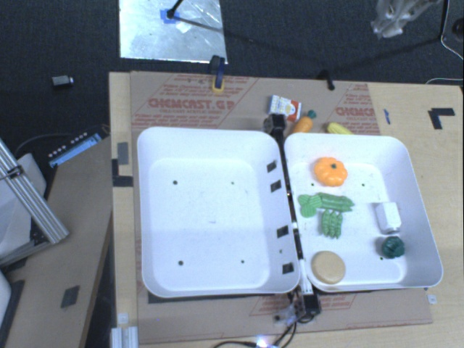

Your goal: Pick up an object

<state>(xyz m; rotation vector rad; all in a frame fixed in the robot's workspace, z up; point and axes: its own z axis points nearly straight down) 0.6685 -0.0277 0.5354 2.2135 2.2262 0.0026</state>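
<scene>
the jaws (395,13), state unclear through blur, hang high; well below them in the right bin (417,187): one orange pumpkin (330,171), one green bundle (330,212) lengthwise up-down.

We see a tan desk (87,267) covered by a printed cardboard sheet (188,100), and on that sheet two white bins sit side by side, touching, the left bin (206,212) and the right bin (417,194). Behind the bins, a small white packet (284,106), a carrot (301,125) and a banana (338,129) lie on the sheet.
</scene>
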